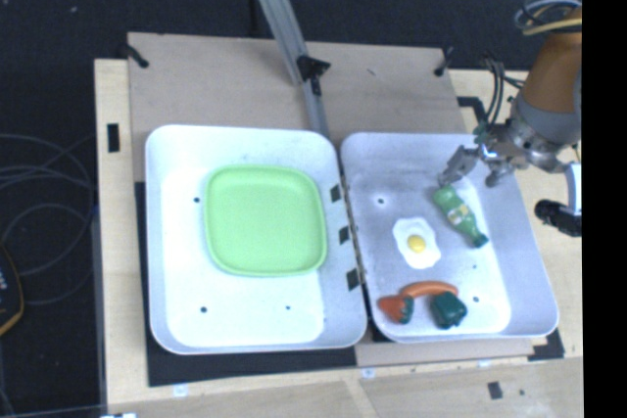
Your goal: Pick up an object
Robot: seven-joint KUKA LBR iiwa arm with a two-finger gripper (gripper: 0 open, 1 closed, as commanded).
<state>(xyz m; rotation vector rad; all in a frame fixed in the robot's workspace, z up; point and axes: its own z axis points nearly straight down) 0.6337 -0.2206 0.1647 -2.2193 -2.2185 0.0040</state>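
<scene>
Four toys lay in the right bin [519, 240], the green bottle [459, 215] nearest the gripper [477, 166], which hovered spread wide and empty just above it, so the approach seemed underway, needing a descent over the bottle.

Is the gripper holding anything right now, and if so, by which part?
Nothing is held. The gripper hovers open over the right bin, just above the green bottle, with nothing between its fingers.
</scene>
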